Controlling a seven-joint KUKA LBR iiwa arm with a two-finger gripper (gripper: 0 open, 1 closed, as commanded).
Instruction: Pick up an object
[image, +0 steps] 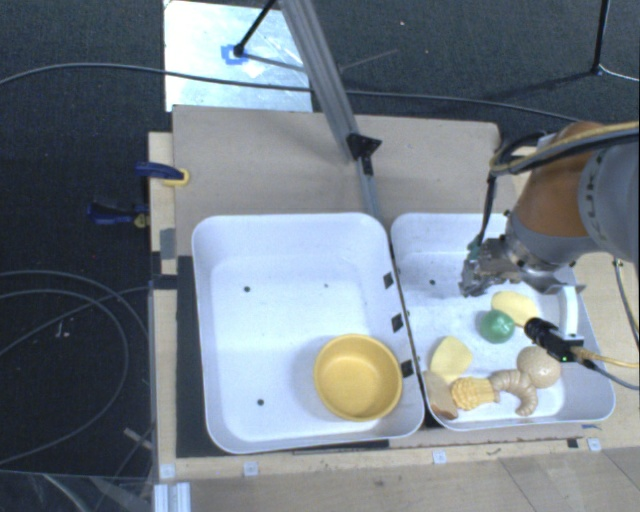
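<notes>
Dark carpet with loose cables surrounded the brown worktop (270, 160), which carried two shallow white bins side by side. Blue and yellow clamps (150, 190) gripped its left edge, and a grey pole (335, 95) slanted down toward the gap between the bins.

Inside the left bin (290, 250) sat a yellow bowl (358, 376), upright near the front right corner.

Over the right bin (425, 245) the grey arm with its orange band (555, 200) reached in from the right. Its tool (487, 272) hung low over the middle of that bin, just left of a pale yellow lemon-shaped piece (516, 304). Nothing could be seen between its fingers, and whether they stood wide or narrow could not be told.

Below the lemon lay a small green ball (495, 325), touching or nearly touching it. Nearer the front were a yellow wedge (451, 356), a corn cob (474, 393) and a tan figure-like toy (528, 378), all crowded close together.
</notes>
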